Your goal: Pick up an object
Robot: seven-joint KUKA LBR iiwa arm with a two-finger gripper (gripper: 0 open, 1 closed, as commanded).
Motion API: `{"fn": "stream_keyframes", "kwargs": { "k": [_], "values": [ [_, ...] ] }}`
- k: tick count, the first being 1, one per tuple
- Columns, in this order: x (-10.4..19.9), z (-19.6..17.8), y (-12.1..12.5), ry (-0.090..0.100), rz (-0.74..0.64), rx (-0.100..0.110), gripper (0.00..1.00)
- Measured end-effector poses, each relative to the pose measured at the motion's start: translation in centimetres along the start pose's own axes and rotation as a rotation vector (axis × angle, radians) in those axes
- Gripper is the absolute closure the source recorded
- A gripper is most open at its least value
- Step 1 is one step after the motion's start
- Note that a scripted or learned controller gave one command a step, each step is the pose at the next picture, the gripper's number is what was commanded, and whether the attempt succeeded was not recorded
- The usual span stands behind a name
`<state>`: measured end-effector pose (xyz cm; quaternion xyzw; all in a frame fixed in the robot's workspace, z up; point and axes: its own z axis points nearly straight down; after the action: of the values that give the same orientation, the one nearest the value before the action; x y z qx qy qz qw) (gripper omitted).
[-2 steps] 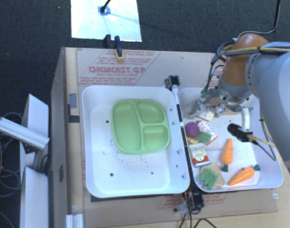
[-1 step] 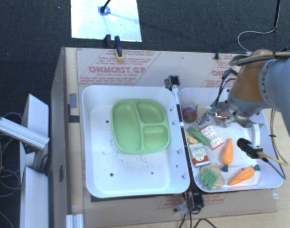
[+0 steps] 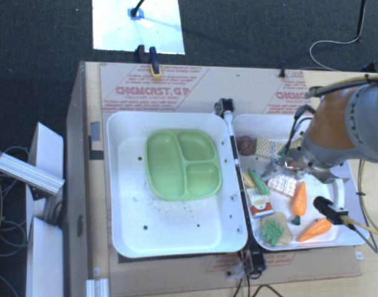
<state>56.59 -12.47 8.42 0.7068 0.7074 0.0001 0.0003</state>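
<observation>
**A:** Packet [image 3: 281, 185], the red-and-white one, is my guess for the object to go for. It lies flat in the right bin [image 3: 263, 121], closest to where the arm [image 3: 337, 129] ends.

**B:** Are the jaws apart or together?

**A:** I cannot tell; the wrist hides them from above. They hang low over the clutter, and nothing shows between them.

**B:** What crowds the packet?

**A:** An orange carrot [image 3: 299, 198] lies just beside it on the arm's side, and a green stick [image 3: 258, 182] lies on the other, towards the divider. A small box [image 3: 258, 204] sits near its lower corner.

**B:** So how to do it well?

**A:** I would centre over the packet and turn the wrist so the jaws close across its narrow side. They should come down in the free gaps, not onto the carrot. A flat packet probably needs a deep reach, almost to the bin floor, or the jaws will slide off its top.

**B:** And if that looks poor?

**A:** Then the carrot is the easier shape: rounded, thick, and open on one side.
</observation>
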Motion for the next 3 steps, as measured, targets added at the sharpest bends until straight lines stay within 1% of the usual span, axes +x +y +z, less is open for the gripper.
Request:
{"fn": "stream_keyframes", "kwargs": {
  "k": [1, 2, 3],
  "values": [
    [0.0, -1.1, 0.1, 0.0, 0.0, -0.003, 1.0],
    [0.0, -1.1, 0.1, 0.0, -0.001, -0.003, 0.0],
    [-3.1, -0.1, 5.5, -0.001, -0.003, -0.002, 0.0]
  ]
}}
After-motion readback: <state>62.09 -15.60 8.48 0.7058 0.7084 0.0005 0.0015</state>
